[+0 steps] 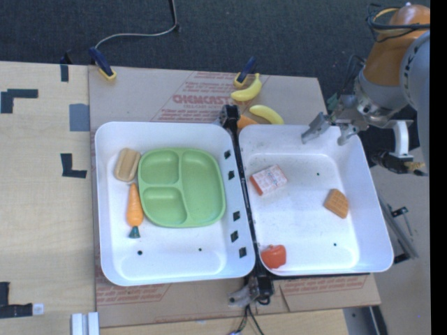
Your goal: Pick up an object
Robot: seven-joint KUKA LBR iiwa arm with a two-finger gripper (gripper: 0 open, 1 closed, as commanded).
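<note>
My gripper [327, 135] hangs over the far right corner of the right bin [307, 264], open, with nothing between its two grey fingers. Below it in that bin lie a red-and-white packet [268, 180], an orange-brown bread piece [336, 203] and a red pepper [274, 256] at the near left corner. The left bin [115, 257] holds a green divided plate [181, 187], a tan bread slice [126, 165] and a carrot [134, 210].
Two bananas [255, 100] and an orange item lie on the cardboard behind the bins. A black divider with clips runs between the bins. Blue clamps hold the cardboard's far edge. The arm's orange band is at the upper right.
</note>
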